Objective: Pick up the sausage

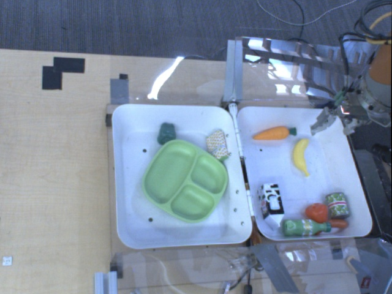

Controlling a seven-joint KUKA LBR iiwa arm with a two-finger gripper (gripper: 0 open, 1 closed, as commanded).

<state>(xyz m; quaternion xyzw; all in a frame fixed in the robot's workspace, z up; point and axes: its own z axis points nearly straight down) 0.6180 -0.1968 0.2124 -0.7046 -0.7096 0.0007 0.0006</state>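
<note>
My gripper [335,119] hangs open and empty over the right bin's [358,182] far corner, well apart from the sausage [339,225].

Desk [55,182]: pale wood-grain top, running from the left under both bins.
Left bin [125,225]: shallow, white, lying directly on the desk.
Right bin [361,207]: white, touching the left bin's right side.
Black marks [61,71]: flat patches on the far left of the desk, well apart from the bins.
</note>
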